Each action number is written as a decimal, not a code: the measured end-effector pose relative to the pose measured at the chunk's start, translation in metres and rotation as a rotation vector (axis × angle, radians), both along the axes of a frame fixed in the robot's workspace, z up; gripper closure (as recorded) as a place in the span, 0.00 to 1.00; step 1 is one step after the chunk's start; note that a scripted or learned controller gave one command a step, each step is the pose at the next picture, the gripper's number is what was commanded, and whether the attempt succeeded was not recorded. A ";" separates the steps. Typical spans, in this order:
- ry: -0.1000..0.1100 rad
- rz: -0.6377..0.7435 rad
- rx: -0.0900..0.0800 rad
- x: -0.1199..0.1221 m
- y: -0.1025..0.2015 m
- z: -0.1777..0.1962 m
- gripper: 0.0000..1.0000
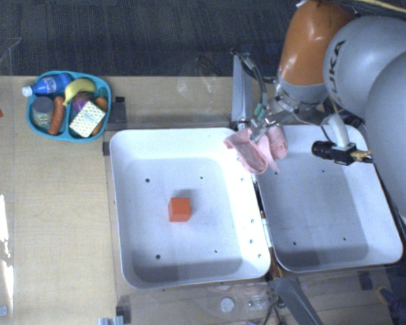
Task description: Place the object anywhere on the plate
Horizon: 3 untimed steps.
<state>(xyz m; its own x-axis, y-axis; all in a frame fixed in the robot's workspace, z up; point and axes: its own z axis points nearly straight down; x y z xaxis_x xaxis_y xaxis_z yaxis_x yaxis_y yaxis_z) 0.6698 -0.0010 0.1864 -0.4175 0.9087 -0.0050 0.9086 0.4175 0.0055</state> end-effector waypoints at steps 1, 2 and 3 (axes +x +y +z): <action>-0.004 0.006 0.002 0.002 0.001 0.041 1.00; -0.003 0.408 0.000 -0.034 0.033 0.052 1.00; -0.004 0.809 -0.003 -0.077 0.066 0.050 1.00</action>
<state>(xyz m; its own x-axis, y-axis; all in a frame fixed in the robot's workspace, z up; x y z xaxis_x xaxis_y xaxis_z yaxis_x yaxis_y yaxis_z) 0.5927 0.0653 0.2362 -0.9456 0.3251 -0.0097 0.3251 0.9457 0.0060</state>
